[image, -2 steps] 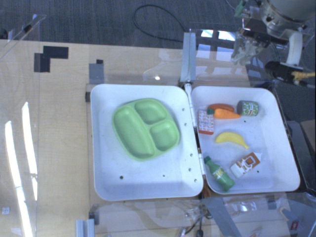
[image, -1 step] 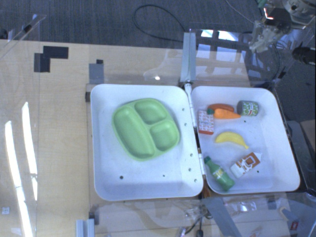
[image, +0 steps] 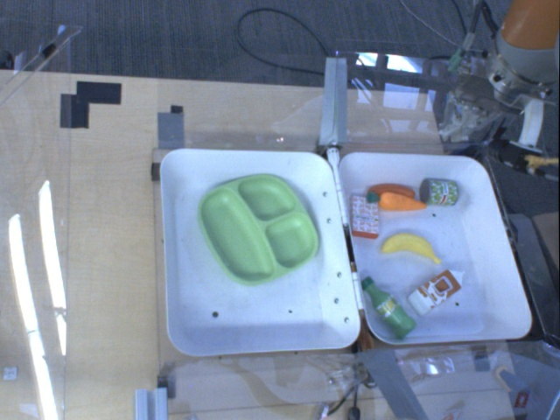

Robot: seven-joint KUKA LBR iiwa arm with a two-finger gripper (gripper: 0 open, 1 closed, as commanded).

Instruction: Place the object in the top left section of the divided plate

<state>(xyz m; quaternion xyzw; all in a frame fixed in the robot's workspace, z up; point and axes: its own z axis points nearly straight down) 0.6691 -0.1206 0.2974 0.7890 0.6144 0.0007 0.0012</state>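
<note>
The green divided plate [image: 258, 228] sits in the left bin [image: 192, 313]. The right bin [image: 499, 234] holds a toy banana [image: 411, 248], likely light, stiff and slippery; best pinched across its middle. The tool [image: 490, 103] hangs beyond the bins, its state unclear.

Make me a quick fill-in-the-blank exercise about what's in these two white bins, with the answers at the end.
1. The green divided plastic plate lies in the ____ shallow white bin.
2. The yellow toy banana lies in the right shallow white bin, between the orange toy carrot and the small brown-and-white ____.
3. The green toy bottle lies near the right bin's ____ corner.

Missing words: left; carton; bottom left
</note>
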